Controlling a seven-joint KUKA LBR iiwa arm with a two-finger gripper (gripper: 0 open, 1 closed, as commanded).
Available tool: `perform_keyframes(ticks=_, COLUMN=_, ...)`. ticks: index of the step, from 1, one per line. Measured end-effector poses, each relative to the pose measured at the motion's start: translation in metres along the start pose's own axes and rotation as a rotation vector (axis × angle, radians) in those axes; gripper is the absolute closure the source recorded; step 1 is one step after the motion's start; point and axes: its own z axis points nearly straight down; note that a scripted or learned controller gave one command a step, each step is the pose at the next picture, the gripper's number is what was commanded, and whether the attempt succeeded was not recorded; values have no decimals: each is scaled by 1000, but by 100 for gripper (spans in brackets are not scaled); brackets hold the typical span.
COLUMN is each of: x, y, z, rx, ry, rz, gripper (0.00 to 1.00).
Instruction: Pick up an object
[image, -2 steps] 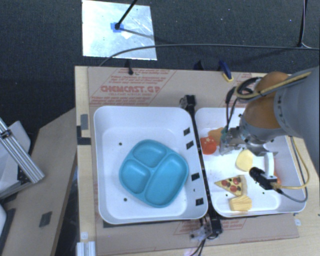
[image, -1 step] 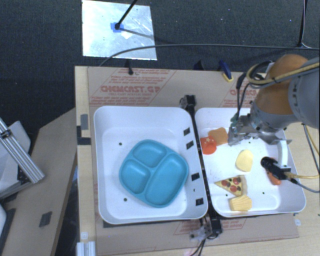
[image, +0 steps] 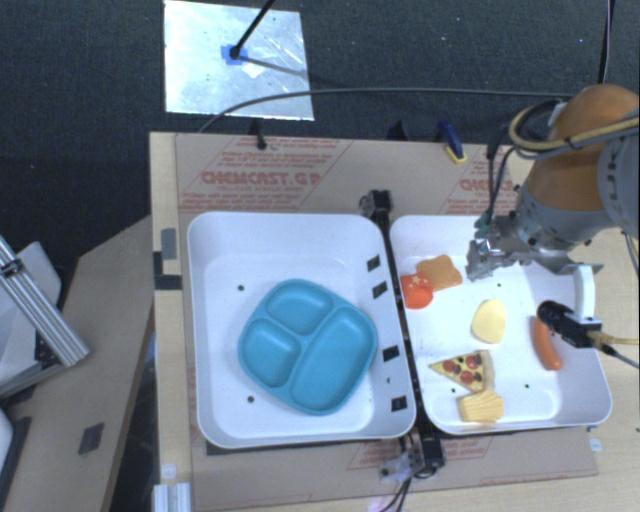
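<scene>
We locate the gripper (image: 483, 258) over the far part of the right bin (image: 560, 398), carried by the grey arm (image: 560, 215) that enters from the right edge of the view under its orange band (image: 598, 110). From this slanted overhead view we cannot tell whether the gripper is open or closed, and we cannot tell whether it touches anything below it. The candidate objects all lie in the right bin. An orange-brown slice (image: 440, 270) lies just beside the gripper on its left, and a red tomato (image: 417, 291) lies touching or nearly touching that slice, close to the wall between the bins. A pale yellow round piece (image: 489, 321) lies near the gripper, towards the near side of the bin. A pizza slice (image: 465, 369) lies nearer still, with a yellow wedge (image: 482, 407) just beside it at the near wall. A red sausage (image: 546, 347) lies towards the right wall, well apart from the tomato. The left bin (image: 215, 245) holds a blue divided plate (image: 307, 345), which lies flat near the middle of that bin, well apart from the gripper. Both bins stand side by side on a brown board (image: 300, 170).
</scene>
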Motion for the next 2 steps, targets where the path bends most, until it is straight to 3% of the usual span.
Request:
perform_keyframes(ticks=1, x=0, y=2, z=-54, rx=-2, ry=0, rz=-1, gripper=100)
perform_keyframes(ticks=2, x=62, y=12, z=-51, rx=1, ry=1, rz=-6, gripper=100)
